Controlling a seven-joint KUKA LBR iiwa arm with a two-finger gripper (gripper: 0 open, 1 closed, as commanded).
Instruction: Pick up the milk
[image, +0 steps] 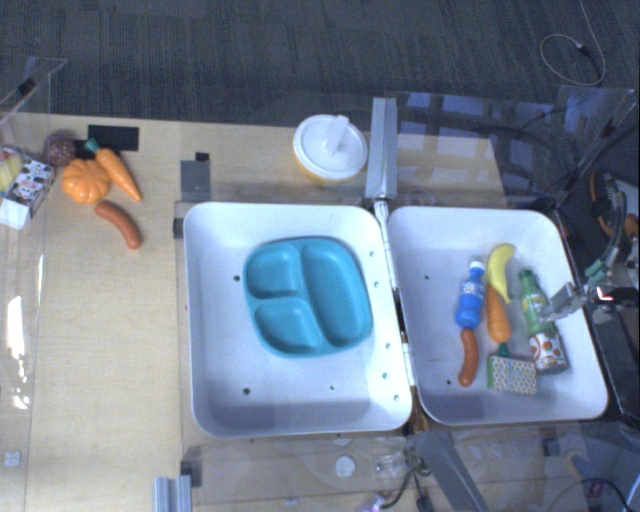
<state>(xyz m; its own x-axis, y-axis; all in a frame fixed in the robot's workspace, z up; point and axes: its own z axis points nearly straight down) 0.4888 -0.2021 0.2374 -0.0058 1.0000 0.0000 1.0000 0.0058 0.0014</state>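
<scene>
A small white carton with orange-red print (548, 351), which looks like the milk, lies near the right wall of the right bin (440, 330). It sits just below a green bottle (532, 300) and right of a green patterned box (513, 375). My gripper (562, 303) reaches in over the bin's right rim. It hangs beside the green bottle and a little above the carton in the view, and nothing shows in its grasp.
The right bin also holds a blue bottle (470, 296), a banana (500, 271), a carrot (497, 314) and a sausage (467, 357). A blue divided plate (305, 296) lies in the left bin. A white lidded cup (330, 147) and toy food, including a spotted carton (27, 184), stand on the bench.
</scene>
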